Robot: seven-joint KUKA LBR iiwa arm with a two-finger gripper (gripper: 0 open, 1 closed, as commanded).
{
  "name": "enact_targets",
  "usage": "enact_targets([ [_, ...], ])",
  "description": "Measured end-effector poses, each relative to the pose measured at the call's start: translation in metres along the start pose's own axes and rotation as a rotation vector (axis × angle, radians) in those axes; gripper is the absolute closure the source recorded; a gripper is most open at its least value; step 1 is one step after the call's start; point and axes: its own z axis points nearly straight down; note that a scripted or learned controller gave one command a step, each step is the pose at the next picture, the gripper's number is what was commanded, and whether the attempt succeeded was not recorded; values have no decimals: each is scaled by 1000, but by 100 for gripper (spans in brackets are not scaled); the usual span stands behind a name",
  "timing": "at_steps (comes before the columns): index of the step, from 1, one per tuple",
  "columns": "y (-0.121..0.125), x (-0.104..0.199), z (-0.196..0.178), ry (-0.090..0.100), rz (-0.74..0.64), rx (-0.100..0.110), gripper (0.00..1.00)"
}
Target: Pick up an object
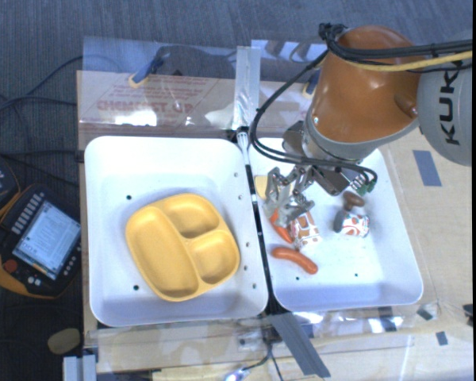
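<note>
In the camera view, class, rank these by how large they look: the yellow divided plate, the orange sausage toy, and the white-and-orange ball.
1. yellow divided plate, by far the largest.
2. orange sausage toy, long but thin.
3. white-and-orange ball, rounder; close to the sausage in area, so that order is unsure.

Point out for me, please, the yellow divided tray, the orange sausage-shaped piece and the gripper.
yellow divided tray (182,247): camera view, on the ridge between its compartments.
orange sausage-shaped piece (294,259): camera view, on its middle.
gripper (292,201): camera view, midway between its fingertips, over the right bin.
</note>
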Motion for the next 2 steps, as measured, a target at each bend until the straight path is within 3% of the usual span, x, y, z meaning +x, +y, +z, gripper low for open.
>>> enact_targets([
  [1,23,15,33,2,-181,0,100],
  [2,-8,8,-13,-3,-616,-3,100],
])
